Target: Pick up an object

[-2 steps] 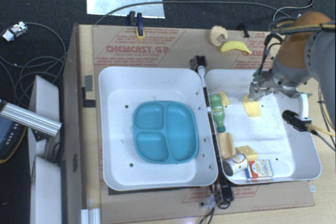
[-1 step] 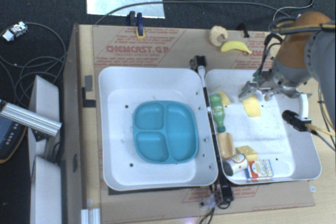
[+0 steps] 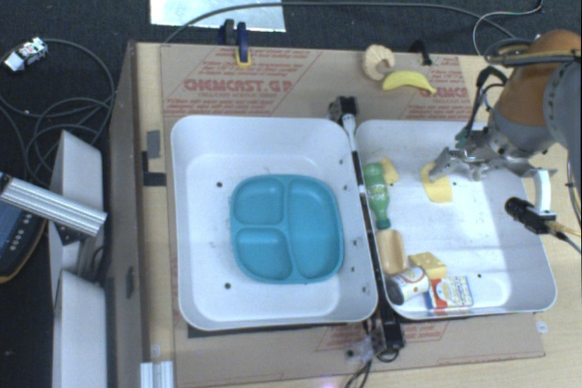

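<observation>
Nearest the camera, along the front wall of the right bin point(image 3: 546, 286), lie a small carton with red and blue print point(image 3: 452, 293), a red-and-white can point(image 3: 409, 287), a yellow block point(image 3: 429, 264) and a tan bread-like piece point(image 3: 391, 250). Beyond these, against the divider, a green bottle point(image 3: 376, 194) lies on its side with a small yellow piece point(image 3: 389, 170) beside its cap end. The left bin point(image 3: 195, 195) holds a blue divided plate point(image 3: 285, 227).

Farther back in the right bin, the gripper point(image 3: 452, 164) hangs low over a yellow cheese-like wedge point(image 3: 439, 188), its metal fingers pointing left; the wedge lies just below the tips and not between them. Whether the fingers are spread or closed cannot be told from this angle.

The step in hand looks like the approach to a grasp, with the wedge the likeliest target. The next move calls for the fingers to straddle the wedge and close on it before any lift.

Behind the bins, on the cardboard, rest a banana point(image 3: 407, 82) and a pale rounded item point(image 3: 377, 61).
</observation>
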Available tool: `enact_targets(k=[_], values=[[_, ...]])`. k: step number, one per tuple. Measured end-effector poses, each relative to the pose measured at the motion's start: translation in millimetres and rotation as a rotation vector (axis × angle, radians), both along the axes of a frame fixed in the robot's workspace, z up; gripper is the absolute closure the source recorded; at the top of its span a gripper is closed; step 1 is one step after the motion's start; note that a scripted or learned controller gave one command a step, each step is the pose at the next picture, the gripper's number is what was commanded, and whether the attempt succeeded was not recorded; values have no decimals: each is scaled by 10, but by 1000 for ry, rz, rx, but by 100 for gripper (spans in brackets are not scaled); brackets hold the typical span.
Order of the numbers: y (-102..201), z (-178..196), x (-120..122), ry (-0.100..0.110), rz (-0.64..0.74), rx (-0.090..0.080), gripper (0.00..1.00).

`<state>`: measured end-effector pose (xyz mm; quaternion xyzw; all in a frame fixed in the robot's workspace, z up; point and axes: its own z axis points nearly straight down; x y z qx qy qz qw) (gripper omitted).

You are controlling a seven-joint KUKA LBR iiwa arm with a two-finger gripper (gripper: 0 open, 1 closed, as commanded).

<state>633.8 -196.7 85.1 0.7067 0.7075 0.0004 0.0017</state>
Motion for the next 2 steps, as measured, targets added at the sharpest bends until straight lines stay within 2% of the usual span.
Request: enact_targets(k=[1,2], values=[[125,-4,-339,1,0,1,0],[-76,1247,363,-5,4,-1,0]])
